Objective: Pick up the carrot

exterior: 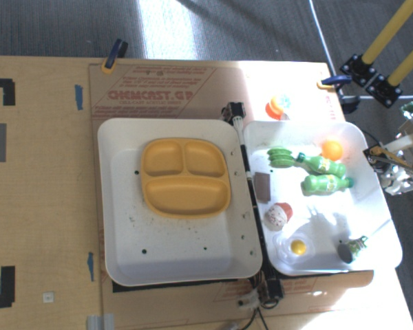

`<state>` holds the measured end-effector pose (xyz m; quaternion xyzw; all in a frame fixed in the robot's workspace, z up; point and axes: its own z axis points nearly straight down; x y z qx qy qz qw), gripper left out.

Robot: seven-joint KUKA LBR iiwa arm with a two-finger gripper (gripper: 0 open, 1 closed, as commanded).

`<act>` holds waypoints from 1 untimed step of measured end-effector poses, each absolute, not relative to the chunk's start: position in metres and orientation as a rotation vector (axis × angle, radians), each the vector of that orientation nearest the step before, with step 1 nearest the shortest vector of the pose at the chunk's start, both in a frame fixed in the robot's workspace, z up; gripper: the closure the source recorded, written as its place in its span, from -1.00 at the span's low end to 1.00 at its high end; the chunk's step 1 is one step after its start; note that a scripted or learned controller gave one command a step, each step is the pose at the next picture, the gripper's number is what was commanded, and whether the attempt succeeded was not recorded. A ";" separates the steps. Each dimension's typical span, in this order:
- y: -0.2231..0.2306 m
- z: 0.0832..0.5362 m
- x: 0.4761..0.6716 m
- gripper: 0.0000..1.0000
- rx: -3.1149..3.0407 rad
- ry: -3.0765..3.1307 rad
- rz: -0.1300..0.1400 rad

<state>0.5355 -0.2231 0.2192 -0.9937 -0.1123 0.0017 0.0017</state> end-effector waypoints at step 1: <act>-0.223 0.229 0.522 1.00 -3.093 -0.528 0.005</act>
